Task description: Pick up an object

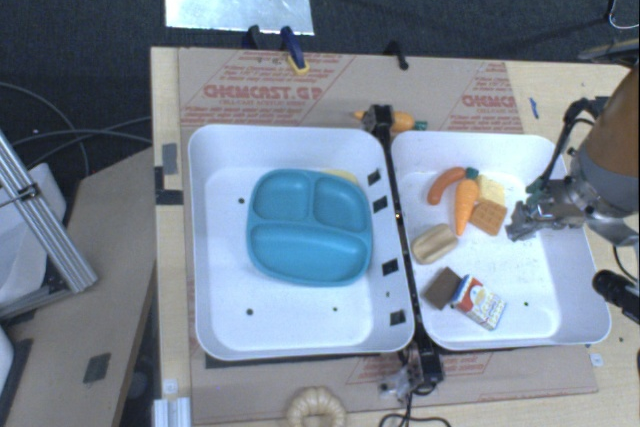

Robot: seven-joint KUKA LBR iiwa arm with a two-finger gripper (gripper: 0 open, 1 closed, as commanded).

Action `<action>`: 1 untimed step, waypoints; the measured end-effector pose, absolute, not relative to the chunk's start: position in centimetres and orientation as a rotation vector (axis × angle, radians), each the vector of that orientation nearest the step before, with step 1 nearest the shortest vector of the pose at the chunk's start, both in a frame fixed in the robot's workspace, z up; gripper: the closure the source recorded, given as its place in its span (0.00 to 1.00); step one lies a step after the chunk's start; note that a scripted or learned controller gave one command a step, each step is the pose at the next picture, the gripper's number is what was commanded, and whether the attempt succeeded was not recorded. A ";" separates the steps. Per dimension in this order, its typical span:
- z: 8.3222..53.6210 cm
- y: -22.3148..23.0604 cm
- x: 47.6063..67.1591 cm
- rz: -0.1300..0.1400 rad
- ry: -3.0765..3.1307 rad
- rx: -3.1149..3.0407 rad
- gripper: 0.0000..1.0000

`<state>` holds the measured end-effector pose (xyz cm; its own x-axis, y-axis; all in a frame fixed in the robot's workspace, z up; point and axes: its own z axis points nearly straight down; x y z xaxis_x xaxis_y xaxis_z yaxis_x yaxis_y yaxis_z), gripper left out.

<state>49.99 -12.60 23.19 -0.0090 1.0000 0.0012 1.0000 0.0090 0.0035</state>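
The right bin point(575, 310) holds several toy foods. An orange sausage point(447, 183), a carrot point(466, 202), a yellow cheese piece point(492, 187) and a tan cracker point(488, 216) lie near its middle. A beige bread roll point(434, 243), a brown block point(441, 287) and a small printed carton point(480, 301) lie toward its front. My gripper point(518, 221) hangs over the bin floor just right of the cracker. It is open, and nothing sits between its fingers.
A blue divided plate point(308, 225) lies in the left bin point(215, 315). The black divider point(395, 235) runs between the two bins. A small yellow item point(400, 122) sits on the cardboard behind the bins, and a beige ring point(318, 407) in front.
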 end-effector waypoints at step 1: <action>23.1 -6.5 50.4 0.004 2.233 2.210 1.00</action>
<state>50.39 -6.50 23.07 -0.0104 0.9999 0.0019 0.9999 0.0104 0.0017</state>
